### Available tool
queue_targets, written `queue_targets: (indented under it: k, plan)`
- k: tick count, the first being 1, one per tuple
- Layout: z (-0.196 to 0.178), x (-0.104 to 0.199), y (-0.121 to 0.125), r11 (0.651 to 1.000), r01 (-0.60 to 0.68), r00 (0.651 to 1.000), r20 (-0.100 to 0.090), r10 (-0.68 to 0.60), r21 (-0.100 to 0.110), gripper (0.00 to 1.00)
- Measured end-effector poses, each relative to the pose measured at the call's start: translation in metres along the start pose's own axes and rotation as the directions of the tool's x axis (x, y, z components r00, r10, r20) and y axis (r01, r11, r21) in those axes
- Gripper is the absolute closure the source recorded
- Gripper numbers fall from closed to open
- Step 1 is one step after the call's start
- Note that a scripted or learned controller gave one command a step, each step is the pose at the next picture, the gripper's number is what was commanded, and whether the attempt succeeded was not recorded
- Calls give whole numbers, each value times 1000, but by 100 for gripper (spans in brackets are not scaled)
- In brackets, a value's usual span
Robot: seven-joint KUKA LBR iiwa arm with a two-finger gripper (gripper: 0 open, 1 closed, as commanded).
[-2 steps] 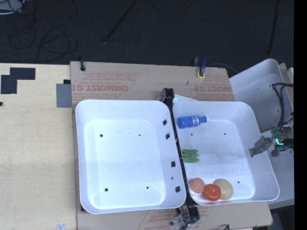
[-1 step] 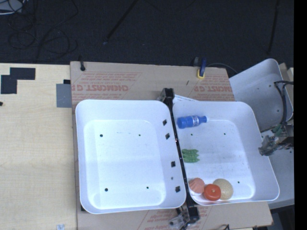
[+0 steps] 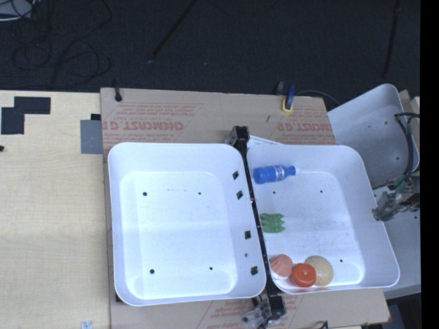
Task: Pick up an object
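Clustered at the near edge of the right bin (image 3: 346, 157), a cream disc (image 3: 320, 269), an orange-red round piece (image 3: 303, 275) and a pinkish piece (image 3: 280, 264) sit touching, so a grab at one may nudge or jam against its neighbours or the bin wall. Mid-bin lies a small green item (image 3: 271, 223), low and easy to close over without catching, and toward the far side a blue bottle (image 3: 273, 174) that looks liable to roll. Whether the gripper is spread or closed cannot be told.
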State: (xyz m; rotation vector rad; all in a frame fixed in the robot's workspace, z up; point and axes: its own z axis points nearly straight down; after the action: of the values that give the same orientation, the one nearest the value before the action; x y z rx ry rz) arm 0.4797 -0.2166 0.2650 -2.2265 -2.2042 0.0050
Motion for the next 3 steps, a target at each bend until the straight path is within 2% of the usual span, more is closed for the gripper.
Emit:
queue_targets:
  k: [3]
  plan:
    - [-28, -1, 0, 1000, 6, 1000, -2, -6, 4, 100]
